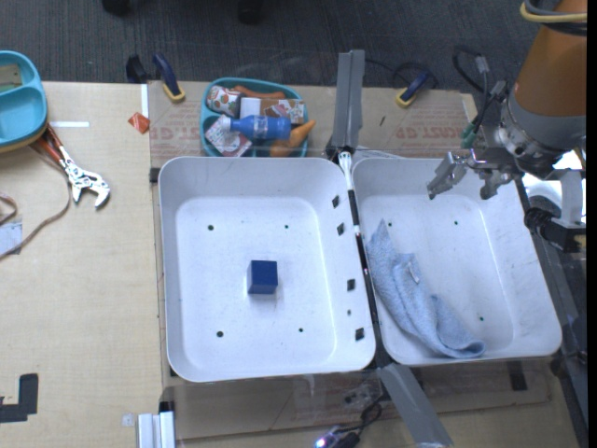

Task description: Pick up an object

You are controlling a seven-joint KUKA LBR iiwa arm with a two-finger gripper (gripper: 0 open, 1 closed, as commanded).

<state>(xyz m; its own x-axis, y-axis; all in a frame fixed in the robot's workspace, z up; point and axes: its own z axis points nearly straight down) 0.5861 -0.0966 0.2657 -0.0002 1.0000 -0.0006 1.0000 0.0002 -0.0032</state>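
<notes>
A small blue cube [263, 276] lies near the middle of the left bin [187, 194]. A crumpled light-blue cloth [410, 292] lies along the left side of the right bin [513, 278], reaching toward its front edge. My gripper [464, 179] hangs over the back of the right bin, above and to the right of the cloth. Its two fingers are spread apart with nothing between them.
A blue bowl [254, 119] of small packaged items stands behind the left bin. A metal wrench [84, 187] and a blue tray [19, 96] lie on the wooden bench at the left. A grey divider bar [349, 91] rises between the bins.
</notes>
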